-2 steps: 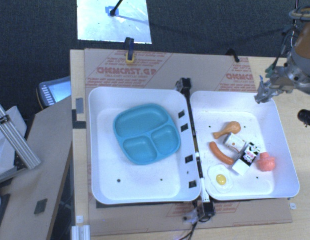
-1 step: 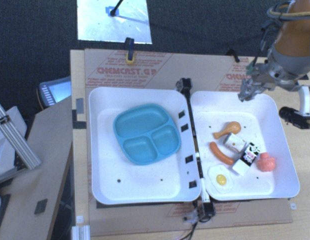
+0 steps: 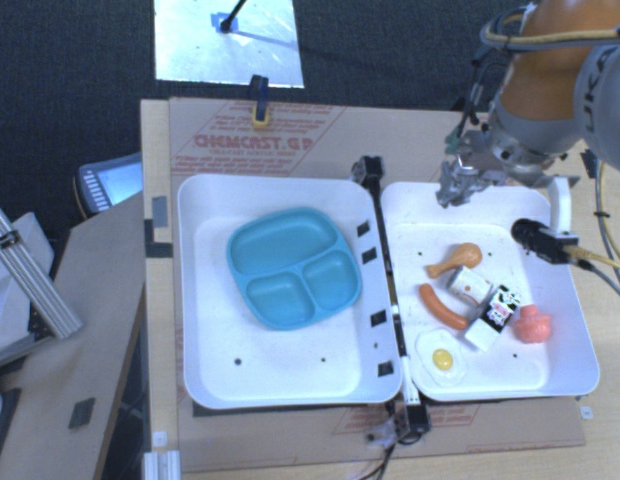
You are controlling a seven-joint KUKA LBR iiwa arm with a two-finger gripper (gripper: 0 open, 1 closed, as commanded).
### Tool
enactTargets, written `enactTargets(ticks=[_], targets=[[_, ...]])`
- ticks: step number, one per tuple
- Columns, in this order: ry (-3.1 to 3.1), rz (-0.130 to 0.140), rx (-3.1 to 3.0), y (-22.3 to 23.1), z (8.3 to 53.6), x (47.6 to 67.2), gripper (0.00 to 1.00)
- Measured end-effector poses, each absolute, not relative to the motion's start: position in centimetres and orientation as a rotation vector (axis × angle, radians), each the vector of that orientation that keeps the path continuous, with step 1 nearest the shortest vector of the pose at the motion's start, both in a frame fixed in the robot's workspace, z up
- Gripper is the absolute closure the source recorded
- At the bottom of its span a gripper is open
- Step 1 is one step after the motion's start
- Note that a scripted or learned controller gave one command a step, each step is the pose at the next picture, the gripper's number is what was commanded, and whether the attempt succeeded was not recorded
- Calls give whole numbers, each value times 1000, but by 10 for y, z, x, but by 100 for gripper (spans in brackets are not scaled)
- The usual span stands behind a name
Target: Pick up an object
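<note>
Reaching in from the upper right, your arm (image 3: 560, 58) hangs its gripper (image 3: 456, 190) over the right bin's (image 3: 575, 368) top edge; grip unreadable. Left bin (image 3: 205, 368): smooth blue sectioned tray (image 3: 290, 266). Right bin's lower half: drumstick (image 3: 456, 259), sausage (image 3: 444, 307), carton (image 3: 493, 318), pink lump (image 3: 533, 324), fried egg (image 3: 441, 355).

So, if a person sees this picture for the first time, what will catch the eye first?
Most likely the blue tray, lying alone in the left bin. Next, the bright toy food in the right bin: a drumstick, a sausage, a fried egg and a pink piece. The arm's orange band stands out at upper right, with the claw over that bin's far edge.
</note>
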State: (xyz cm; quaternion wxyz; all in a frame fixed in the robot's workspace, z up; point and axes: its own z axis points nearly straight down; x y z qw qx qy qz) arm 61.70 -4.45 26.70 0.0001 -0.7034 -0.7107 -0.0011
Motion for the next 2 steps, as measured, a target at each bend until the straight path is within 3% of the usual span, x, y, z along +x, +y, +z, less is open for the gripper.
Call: enactTargets(ticks=[2], targets=[[-2233,-5,-2211,60,245,637,100]])
